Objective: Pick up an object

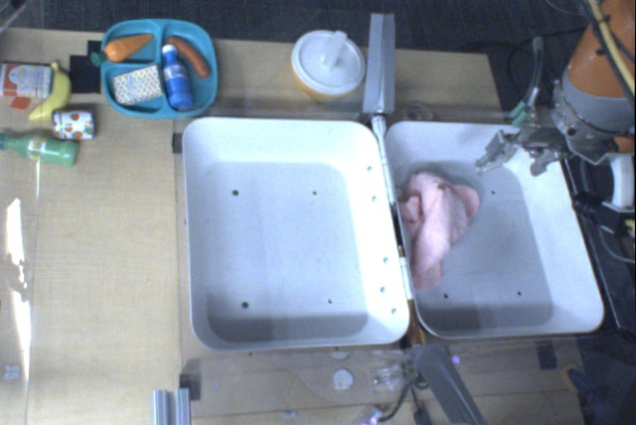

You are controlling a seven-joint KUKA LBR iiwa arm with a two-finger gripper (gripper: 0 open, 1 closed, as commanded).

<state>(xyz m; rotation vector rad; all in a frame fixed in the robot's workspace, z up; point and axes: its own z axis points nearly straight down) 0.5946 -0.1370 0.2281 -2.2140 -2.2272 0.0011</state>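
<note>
Pincer (517,153): fingers spread apart, holding nothing, above the upper right part of the right bin (556,314).
Arm (596,85): enters from the right, orange band above the wrist.
Pink cloth (433,222): crumpled, lies in the right bin near its left wall, apart from the pincer.
Cloth axis: long axis runs from far side to near side; wider end toward the far side.
Left bin (288,314): beside the right bin on the surface (99,264).

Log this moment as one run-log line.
phase: approach | gripper: open, above right bin's upper right, holding nothing | target: pink cloth, crumpled at right bin's left side, untouched
</note>
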